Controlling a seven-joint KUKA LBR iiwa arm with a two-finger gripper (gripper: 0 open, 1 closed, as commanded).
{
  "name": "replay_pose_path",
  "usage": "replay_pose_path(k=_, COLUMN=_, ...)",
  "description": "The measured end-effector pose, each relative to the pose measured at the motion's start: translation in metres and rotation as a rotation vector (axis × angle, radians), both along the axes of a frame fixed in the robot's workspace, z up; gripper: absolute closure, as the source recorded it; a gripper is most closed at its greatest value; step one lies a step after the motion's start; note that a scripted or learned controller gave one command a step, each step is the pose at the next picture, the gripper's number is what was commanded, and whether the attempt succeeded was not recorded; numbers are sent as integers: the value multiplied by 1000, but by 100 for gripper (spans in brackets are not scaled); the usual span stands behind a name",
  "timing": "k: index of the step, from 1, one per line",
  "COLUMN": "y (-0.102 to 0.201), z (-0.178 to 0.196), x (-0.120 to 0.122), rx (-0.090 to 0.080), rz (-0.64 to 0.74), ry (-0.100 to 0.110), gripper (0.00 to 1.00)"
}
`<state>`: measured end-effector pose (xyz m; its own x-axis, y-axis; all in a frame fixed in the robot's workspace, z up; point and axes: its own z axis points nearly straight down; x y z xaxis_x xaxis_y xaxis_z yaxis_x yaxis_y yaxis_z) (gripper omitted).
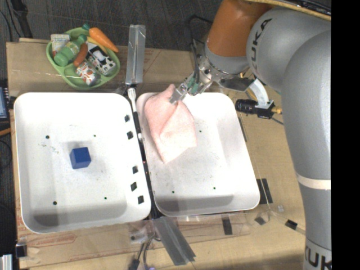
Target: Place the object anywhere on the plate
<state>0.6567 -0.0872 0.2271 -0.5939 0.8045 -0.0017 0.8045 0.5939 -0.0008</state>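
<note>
A pale pink cloth [169, 125] hangs crumpled over the far left part of the right bin [225, 167], its lower edge resting on the bin floor. My gripper [181, 93] is at the cloth's top corner, shut on it, with the fabric pulled up into a peak between the fingers. A small blue cube [80, 157] sits alone on the floor of the left bin [34, 106], well apart from the gripper.
A green bowl [63, 75] of toy food, with a carrot on top, stands behind the left bin. The grey arm [292, 55] fills the right side above the bench. A grey bar [135, 55] stands behind the ridge between the bins.
</note>
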Motion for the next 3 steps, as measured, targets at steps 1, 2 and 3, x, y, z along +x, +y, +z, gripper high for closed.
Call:
replay_pose_path(k=1, y=0, z=3, x=0, rx=1, rz=3, ry=1, gripper=100)
replay_pose_path(k=2, y=53, z=-2, x=-28, rx=2, rz=409, ry=4, gripper=100)
replay_pose_path(k=3, y=100, z=-10, x=-48, rx=2, rz=812, ry=4, gripper=100)
